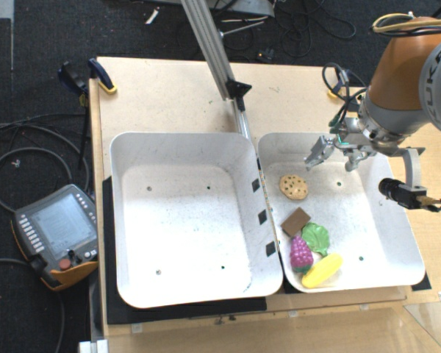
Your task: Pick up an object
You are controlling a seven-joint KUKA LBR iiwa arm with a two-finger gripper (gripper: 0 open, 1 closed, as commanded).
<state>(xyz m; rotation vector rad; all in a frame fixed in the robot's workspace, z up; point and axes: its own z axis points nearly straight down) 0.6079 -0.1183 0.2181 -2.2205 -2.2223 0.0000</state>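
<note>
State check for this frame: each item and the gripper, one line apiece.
Gripper: open, above right bin's far end, holding nothing.
Cookie: flat on bin floor, apart from the rest.
Brown block: flat, beside the green leaf.
Green leaf: touching grapes.
Purple grapes: against yellow piece.
Yellow piece: lying near rim.

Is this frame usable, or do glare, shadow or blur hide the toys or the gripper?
Camera view: even, soft lighting; no glare on the right bin, faint shadows. Cookie, brown block, grapes, green piece and yellow piece read sharply. The gripper is small, slightly soft and cluttered, so its finger state is unclear. Usable.
</note>
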